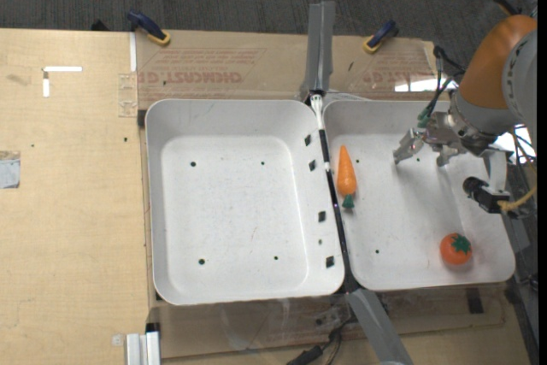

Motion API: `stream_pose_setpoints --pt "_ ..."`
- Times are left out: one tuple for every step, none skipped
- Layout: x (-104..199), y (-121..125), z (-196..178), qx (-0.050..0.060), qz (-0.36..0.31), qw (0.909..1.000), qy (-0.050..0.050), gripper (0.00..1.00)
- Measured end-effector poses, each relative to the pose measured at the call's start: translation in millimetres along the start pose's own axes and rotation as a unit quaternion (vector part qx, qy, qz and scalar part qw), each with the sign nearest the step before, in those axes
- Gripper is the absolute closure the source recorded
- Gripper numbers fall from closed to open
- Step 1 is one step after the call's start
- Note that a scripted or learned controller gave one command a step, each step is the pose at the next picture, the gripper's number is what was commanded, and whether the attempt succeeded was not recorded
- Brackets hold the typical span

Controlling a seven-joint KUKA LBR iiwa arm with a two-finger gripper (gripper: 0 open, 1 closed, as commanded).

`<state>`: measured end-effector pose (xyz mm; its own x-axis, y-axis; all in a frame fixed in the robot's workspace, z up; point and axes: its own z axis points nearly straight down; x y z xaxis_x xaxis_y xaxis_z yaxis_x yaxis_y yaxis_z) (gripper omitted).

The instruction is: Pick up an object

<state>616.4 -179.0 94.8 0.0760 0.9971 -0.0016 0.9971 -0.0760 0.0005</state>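
The pincer (425,147) is hovering open and empty over the right bin (402,265), while a toy carrot (345,173) is lying well apart along the bin's left wall and a tomato (455,250) is sitting near its front right corner.

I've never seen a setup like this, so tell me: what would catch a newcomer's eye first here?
Probably the two bright orange toys in the right white bin: a carrot lying against its left wall, and a small round tomato-like fruit near its front right corner. Next comes the grey robot arm with its orange band, reaching in from the right, its gripper hovering over the back of that same bin with nothing between its fingers.
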Motion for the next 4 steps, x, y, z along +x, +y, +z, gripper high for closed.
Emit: stream_pose_setpoints --pt "-23.0 -100.0 3.3 0.002 0.011 0.9999 0.001 0.00" --pt "66.3 -121.9 3.7 0.003 0.084 0.9965 0.001 0.00" --pt "79.3 -29.6 -10.8 0.001 0.037 0.9993 0.000 0.00" --pt "74.0 -109.9 3.7 0.003 0.072 0.9974 0.001 0.00"
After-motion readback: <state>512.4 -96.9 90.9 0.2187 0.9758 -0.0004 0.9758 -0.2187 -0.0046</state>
